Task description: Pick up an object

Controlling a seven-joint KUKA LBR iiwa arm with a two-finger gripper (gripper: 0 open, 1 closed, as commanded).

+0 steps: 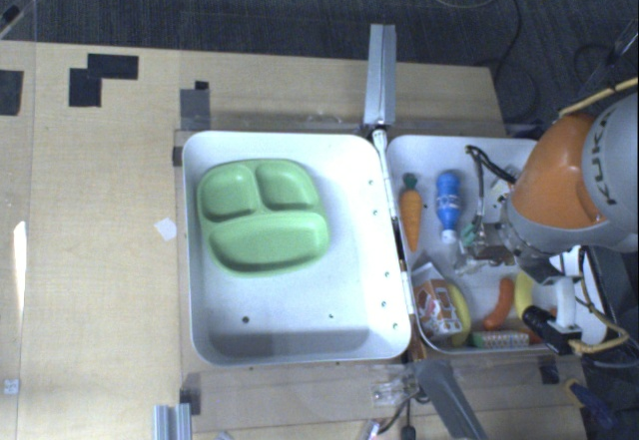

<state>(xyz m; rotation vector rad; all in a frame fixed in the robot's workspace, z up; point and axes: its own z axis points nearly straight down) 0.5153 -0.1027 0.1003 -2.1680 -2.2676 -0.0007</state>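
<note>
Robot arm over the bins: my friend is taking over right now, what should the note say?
Gripper: low in the right bin; whether it is open or shut cannot be told, and nothing is seen held.
Right bin: toy carrot, blue bottle, snack packet, banana, orange-red sausage-shaped toy.
Left bin: green divided plate.
Done: no pick seen yet.
Left: grasp one object and lift it.

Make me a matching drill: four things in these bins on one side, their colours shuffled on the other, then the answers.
Things:
1. tray
2. carrot
3. bottle
4. arm band

Colours:
A. blue with a white cap
B. plain orange
C. light green
D. orange with a green top

Pairs: 1-C, 2-D, 3-A, 4-B

The tray lies in the left bin; carrot and bottle lie in the right bin.
</note>
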